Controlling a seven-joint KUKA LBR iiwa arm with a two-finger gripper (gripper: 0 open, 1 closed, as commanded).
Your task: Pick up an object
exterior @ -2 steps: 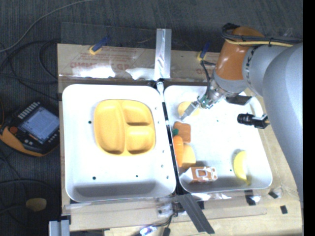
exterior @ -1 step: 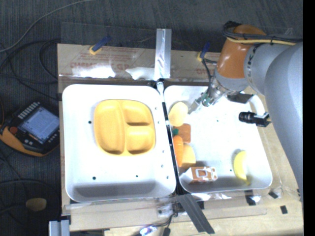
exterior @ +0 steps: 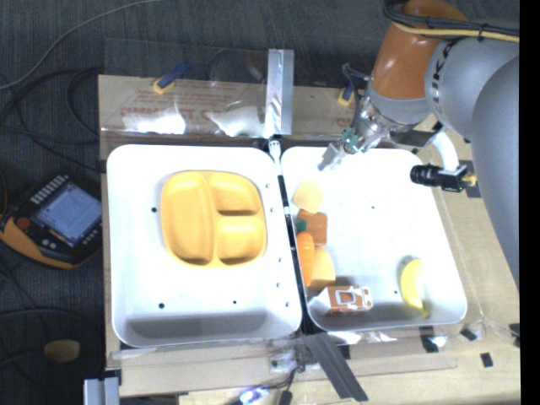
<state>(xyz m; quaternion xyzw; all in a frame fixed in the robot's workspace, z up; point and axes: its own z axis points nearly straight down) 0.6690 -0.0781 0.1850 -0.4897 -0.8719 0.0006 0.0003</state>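
Note:
My gripper hangs over the back left corner of the right bin, pointing down and to the left, with nothing seen in it. Just below it lies a pale yellow round piece. Along the bin's left wall sit an orange block, an orange carrot-like piece and an orange-yellow wedge. A small orange and white box lies at the front. A yellow banana-like piece rests at the front right.
The left bin holds a yellow divided tray. A metal post and clear plastic bags stand behind the bins. A black fitting juts over the right bin's right rim. A handheld controller lies on the floor, left.

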